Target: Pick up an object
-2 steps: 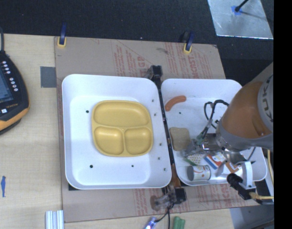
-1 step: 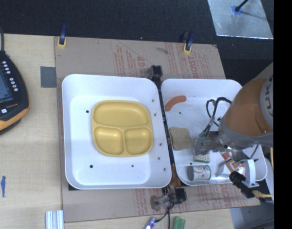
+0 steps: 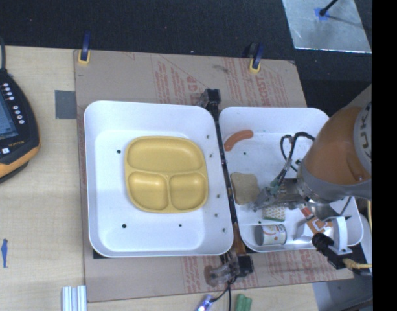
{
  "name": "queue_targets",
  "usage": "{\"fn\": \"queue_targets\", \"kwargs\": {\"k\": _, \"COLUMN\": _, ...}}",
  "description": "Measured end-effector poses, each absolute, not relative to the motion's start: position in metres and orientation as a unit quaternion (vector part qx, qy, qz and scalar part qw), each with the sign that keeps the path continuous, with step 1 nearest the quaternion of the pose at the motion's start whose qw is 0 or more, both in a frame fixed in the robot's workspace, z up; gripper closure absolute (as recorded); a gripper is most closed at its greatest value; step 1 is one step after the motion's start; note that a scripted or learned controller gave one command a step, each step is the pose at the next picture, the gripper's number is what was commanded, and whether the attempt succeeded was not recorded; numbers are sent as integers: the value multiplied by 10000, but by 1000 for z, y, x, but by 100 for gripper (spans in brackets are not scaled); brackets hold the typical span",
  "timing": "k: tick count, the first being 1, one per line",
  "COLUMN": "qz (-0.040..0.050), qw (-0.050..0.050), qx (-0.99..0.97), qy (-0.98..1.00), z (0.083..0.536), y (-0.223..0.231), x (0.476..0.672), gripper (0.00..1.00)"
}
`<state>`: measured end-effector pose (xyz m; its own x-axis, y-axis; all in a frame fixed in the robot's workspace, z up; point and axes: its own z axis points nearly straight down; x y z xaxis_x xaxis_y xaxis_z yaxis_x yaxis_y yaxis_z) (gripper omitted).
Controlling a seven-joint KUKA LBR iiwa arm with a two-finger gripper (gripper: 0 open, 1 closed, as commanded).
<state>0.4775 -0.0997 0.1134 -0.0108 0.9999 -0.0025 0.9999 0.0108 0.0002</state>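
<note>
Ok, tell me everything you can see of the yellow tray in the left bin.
The yellow tray is a rounded, matte, plastic-looking dish with three compartments: one wide one across the far side and two smaller ones side by side on the near side. It lies flat and upright near the middle of the left bin, resting on its floor, apart from the walls. Nothing lies in it or touches it.

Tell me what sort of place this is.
Probably a robotics lab bench set up for picking trials: two white bins clamped on cardboard, a robot arm reaching into the right one, and a teach pendant lying at the left.
</note>
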Motion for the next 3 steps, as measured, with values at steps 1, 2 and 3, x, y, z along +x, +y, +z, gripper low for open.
{"fn": "queue_targets", "kwargs": {"k": 1, "qz": -18, "qw": -23, "qx": 7045, "qy": 7097, "z": 91, "y": -108, "x": 477, "gripper": 0}}
{"fn": "queue_targets", "kwargs": {"k": 2, "qz": -25, "qw": -23, "qx": 7028, "qy": 7113, "z": 101, "y": -109, "x": 478, "gripper": 100}}
{"fn": "queue_targets", "kwargs": {"k": 3, "qz": -3, "qw": -11, "qx": 7056, "qy": 7086, "z": 236, "y": -41, "x": 536, "gripper": 100}}
